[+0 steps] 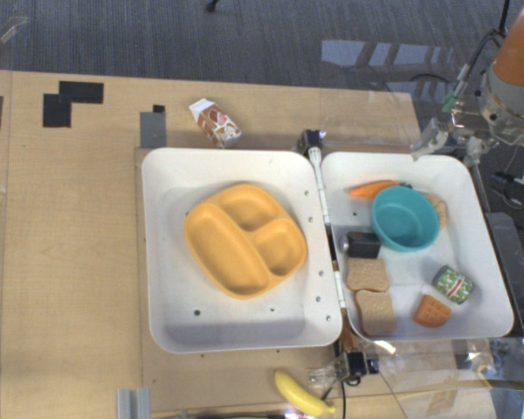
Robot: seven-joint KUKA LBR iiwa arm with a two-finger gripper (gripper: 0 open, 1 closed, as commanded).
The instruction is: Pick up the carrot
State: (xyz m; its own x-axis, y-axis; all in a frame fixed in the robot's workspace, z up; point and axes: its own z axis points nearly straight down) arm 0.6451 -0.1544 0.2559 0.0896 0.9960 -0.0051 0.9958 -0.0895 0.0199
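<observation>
Slim, tapered orange carrot (373,188) lying flat at the right white bin's (485,260) twelve o'clock wall, smooth, tip toward nine o'clock, fat end tucked against the glossy teal plastic bowl (405,218) at its five o'clock. Probably hard to reach cleanly, crowded so. Gripper (445,129) up at two o'clock, beyond the rim, grasping nothing; open or closed impossible to tell.
</observation>
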